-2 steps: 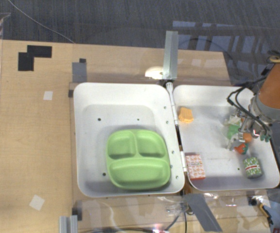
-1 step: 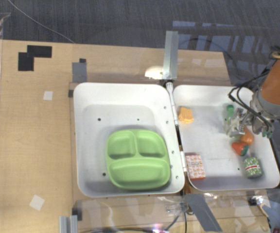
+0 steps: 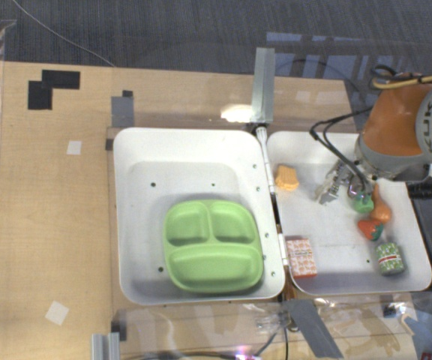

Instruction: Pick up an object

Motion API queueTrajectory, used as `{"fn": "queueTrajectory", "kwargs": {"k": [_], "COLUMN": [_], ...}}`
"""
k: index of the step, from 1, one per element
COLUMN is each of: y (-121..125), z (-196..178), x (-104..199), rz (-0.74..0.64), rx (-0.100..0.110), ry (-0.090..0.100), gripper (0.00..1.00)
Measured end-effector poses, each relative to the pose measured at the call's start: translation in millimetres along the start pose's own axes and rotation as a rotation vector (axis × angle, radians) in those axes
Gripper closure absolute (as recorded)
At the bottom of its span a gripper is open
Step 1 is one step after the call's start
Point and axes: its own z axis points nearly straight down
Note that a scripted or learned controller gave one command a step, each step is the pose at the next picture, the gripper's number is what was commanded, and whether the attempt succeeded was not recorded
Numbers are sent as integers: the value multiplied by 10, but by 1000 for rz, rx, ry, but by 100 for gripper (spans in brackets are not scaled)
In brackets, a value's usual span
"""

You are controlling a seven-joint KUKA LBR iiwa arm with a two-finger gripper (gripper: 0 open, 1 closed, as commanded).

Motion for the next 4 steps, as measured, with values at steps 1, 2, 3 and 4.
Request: {"fn": "queueTrajectory", "kwargs": {"k": [1,2,3,4], "y": [396,1148,1303,905], "z": [0,-989,-944,-958], "x": [126,263,827,932], "rz": [215,458,1058,609], "rx": [0,1,13,9], "ry": [0,5,10,9], "gripper": [100,100,100,100]}}
